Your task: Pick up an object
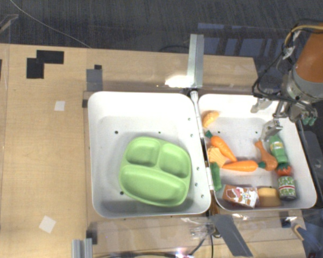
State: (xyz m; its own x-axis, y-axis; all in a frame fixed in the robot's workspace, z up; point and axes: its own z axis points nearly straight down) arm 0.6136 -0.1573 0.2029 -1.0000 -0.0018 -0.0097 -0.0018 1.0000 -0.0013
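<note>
The right bin (pixel 242 123) holds several toy foods. Two carrots (pixel 224 149) (pixel 240 166) lie near its middle, and a green bottle (pixel 278 150) lies by its right wall beside an orange piece (pixel 266 155). My gripper (pixel 271 129) hangs over the bin's upper right part, just above the green bottle's top end. Nothing shows as held in it. The arm's orange band (pixel 315 58) is above and to the right of it.
A green divided plate (pixel 156 171) lies in the left bin (pixel 105 144). Also in the right bin are a bread roll (pixel 210 117), a green pod (pixel 216 177), a brown packet (pixel 241 195), a small can (pixel 286 186) and a yellow lump (pixel 267 196).
</note>
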